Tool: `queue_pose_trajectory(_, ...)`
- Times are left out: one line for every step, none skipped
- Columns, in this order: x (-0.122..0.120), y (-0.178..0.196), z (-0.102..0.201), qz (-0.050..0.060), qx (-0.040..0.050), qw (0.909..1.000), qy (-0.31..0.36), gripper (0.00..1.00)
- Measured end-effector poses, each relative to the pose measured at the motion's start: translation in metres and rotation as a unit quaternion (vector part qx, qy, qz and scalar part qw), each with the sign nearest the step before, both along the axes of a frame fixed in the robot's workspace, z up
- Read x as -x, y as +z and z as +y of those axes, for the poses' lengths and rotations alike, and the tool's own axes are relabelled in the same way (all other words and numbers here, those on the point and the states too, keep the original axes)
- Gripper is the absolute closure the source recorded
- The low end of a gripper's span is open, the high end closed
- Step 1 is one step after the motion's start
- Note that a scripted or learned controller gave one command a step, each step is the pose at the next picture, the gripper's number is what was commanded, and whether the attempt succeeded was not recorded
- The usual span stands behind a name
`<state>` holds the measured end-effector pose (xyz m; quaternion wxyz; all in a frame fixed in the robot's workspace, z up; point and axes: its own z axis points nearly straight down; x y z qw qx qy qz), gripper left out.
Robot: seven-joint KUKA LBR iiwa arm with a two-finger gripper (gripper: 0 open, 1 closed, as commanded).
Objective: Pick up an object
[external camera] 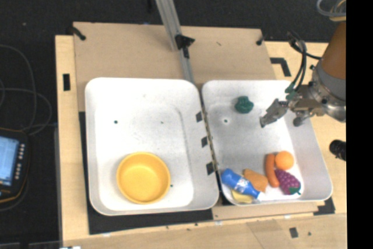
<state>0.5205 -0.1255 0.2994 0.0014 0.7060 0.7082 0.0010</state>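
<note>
Hovering over right bin point(303, 143), end effector point(285, 116) spread apart, nothing btwn fingers; green toy point(243, 105) nearby.

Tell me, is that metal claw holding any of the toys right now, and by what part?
Nothing is held: the gripper hangs over bare floor of the right bin, with no toy between its fingers.

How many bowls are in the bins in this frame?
1. A yellow bowl sits upright in the left bin, near its front edge. The right bin holds small toy foods clustered at its front and a green piece near its back; no bowl shows among them.
</note>
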Motion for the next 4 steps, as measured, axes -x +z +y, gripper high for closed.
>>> queue_pose_trajectory(0.000,0.000,0.000,0.000,-0.0001,1.0000,-0.001,0.00)
queue_pose_trajectory(-0.010,-0.050,0.002,0.003,0.0003,1.0000,-0.002,0.00)
queue_pose_trajectory(-0.004,-0.105,-0.008,0.004,0.0002,1.0000,-0.002,0.00)
queue_pose_trajectory(0.006,-0.158,-0.013,0.004,0.0001,1.0000,-0.002,0.00)
